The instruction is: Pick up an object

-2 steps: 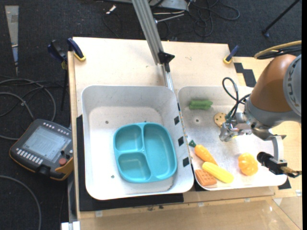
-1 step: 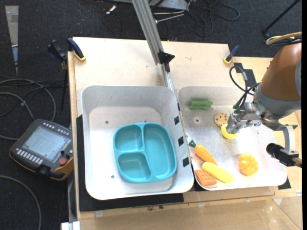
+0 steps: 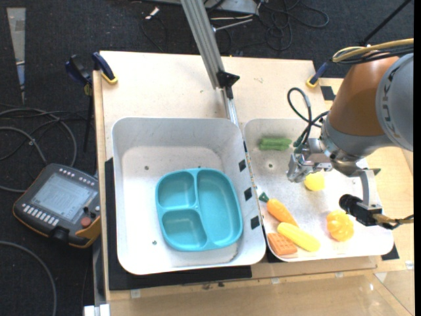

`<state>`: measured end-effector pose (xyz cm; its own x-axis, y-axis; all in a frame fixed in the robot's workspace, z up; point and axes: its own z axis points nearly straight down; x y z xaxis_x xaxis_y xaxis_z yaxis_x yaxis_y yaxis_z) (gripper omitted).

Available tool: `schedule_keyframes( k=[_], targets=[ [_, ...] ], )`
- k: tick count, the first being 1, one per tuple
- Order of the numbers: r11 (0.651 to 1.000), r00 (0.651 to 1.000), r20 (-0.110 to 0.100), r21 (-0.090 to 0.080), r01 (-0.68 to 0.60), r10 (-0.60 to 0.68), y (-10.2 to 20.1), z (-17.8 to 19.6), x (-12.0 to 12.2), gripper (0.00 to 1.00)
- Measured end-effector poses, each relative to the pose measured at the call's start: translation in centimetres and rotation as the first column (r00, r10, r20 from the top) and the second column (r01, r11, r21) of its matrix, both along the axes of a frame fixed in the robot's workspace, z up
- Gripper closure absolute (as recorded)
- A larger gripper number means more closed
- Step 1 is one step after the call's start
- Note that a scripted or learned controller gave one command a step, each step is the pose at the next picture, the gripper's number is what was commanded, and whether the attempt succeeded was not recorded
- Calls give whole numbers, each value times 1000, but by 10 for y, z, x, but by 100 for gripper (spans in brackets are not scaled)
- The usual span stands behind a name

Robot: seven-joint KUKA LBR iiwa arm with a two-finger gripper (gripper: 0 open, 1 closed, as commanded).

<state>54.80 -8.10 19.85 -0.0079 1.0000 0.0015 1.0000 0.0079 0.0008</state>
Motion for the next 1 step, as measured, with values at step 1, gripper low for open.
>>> schedule_keyframes(
  k=[1],
  targets=[
    [1000,1000,2,0,0,0,50,17,5,100]
  ],
)
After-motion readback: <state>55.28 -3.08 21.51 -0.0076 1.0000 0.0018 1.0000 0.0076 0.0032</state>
